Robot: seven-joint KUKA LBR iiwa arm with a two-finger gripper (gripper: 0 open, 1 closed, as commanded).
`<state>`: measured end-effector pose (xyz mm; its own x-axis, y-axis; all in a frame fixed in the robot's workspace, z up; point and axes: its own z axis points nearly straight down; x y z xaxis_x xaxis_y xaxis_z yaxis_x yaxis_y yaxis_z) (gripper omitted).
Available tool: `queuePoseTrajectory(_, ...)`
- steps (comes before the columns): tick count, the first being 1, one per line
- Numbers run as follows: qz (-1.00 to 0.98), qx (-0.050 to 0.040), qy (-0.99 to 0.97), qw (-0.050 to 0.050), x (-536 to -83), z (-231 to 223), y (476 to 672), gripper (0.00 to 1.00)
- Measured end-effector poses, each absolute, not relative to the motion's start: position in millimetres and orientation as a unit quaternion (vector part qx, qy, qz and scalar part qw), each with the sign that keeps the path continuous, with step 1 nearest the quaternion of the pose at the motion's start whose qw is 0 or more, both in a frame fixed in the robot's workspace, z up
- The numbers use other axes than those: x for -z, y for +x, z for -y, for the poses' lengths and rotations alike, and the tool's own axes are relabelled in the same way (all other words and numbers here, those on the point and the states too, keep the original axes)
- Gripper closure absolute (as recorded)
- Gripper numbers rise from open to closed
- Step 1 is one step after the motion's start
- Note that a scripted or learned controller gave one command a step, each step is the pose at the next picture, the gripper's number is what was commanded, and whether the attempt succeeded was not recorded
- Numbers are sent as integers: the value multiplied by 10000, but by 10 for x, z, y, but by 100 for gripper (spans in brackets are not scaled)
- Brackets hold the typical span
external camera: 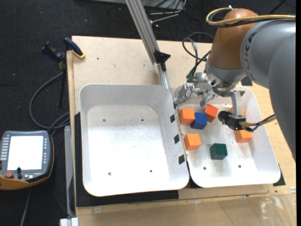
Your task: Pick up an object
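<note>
I've got a little cluster in the right bin (pixel 263 166): an orange block (pixel 187 115) touching a blue block (pixel 200 120), another orange block (pixel 211 112) just beside them. The gripper (pixel 197 92) sits right above that bunch; how its pincer stands, I can't tell. A green block (pixel 218 150) lies nearer the front.
</note>
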<state>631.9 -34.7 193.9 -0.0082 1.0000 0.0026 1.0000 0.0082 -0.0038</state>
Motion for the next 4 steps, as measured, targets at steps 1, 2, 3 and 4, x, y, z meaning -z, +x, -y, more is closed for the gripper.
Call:
queuePoseTrajectory(1,7072,18,-7070,-22,-2441,421,6279,0)
queuePoseTrajectory(2,7091,-4,-7051,7,-2290,130,6165,0)
queuePoseTrajectory(3,7095,-3,-7047,9,-2125,-294,6235,0)
queuePoseTrajectory(4,7064,17,-7079,-5,-1514,-618,6358,0)
